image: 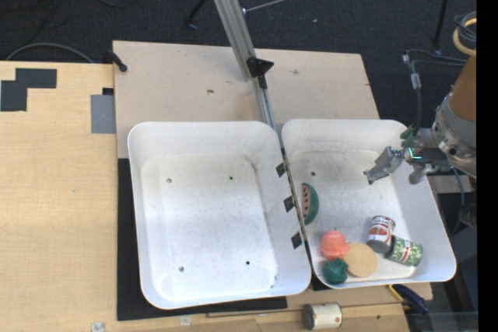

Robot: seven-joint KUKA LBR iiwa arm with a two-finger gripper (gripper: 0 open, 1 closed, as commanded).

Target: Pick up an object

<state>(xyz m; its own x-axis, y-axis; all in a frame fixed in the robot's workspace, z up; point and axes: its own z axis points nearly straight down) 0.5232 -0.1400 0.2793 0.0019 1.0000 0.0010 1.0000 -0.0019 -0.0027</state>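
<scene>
Your left bin [156, 167] sits beside the right bin [342, 138], where a watermelon slice [309, 202], red ball [334, 243], cookie [361, 260] and can [380, 232] cluster; the tool [383, 166] hovers above, nothing held, fingers unreadable.

From my seat, the arm [467, 101] is cut off by the right edge. The claw [383, 165] is too small for me to read. A green object [336, 270] sits partly hidden behind the tan disc [361, 260].
</scene>
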